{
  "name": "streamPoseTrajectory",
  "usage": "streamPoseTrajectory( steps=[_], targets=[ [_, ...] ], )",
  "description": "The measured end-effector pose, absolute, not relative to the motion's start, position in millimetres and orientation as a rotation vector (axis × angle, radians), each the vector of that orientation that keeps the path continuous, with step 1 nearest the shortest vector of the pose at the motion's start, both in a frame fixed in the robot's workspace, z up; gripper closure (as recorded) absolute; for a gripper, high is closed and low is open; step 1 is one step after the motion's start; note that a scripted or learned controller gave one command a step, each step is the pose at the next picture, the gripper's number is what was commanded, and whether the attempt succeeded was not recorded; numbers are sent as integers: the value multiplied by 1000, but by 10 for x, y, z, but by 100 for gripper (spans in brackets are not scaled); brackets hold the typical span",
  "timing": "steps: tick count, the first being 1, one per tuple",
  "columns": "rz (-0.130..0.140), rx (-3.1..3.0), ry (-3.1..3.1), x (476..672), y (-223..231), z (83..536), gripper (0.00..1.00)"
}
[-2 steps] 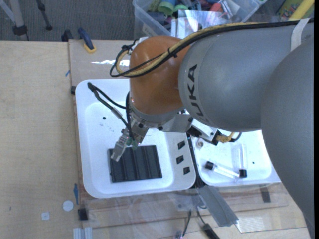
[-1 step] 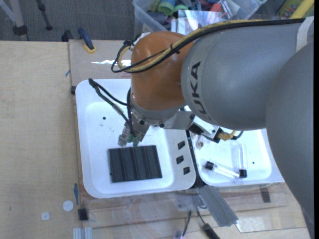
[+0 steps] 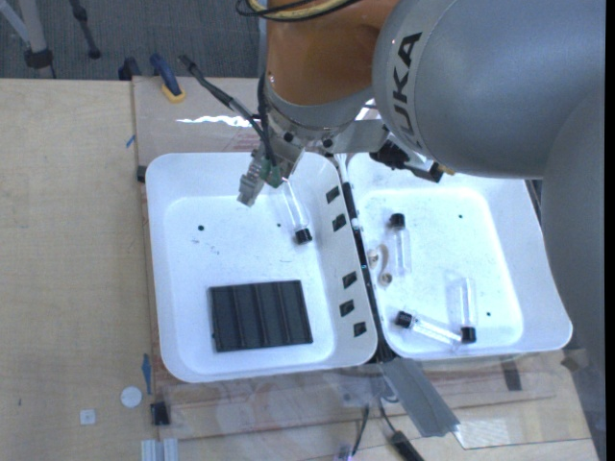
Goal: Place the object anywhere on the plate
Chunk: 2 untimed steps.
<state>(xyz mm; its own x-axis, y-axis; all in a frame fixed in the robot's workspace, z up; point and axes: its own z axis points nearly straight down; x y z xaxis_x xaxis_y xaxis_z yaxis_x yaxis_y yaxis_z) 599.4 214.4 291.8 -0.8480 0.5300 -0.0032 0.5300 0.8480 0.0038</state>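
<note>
A black ribbed plate (image 3: 260, 315) lies flat in the front part of the left bin (image 3: 178, 257). A clear tube with a black cap (image 3: 294, 214) lies in the back right of that bin, cap end pointing to the front. My gripper (image 3: 251, 190) hangs over the back of the left bin, just left of the tube's upper end and well behind the plate. Nothing is visibly held in it. The arm's orange band and grey body cover the back of both bins.
The right bin (image 3: 500, 257) holds three more clear capped tubes (image 3: 397, 243), (image 3: 459, 303), (image 3: 430, 328) and a small curled piece (image 3: 381, 262). Black clips (image 3: 347, 279) line the wall between the bins. Bare wooden bench lies to the left.
</note>
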Motion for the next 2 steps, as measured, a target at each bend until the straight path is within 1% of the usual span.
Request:
streamPoseTrajectory(
  steps=[1,2],
  targets=[
    [-2,932,3001,6430,2251,1710,100],
    [6,716,3053,6204,2215,2881,100]
  ],
)
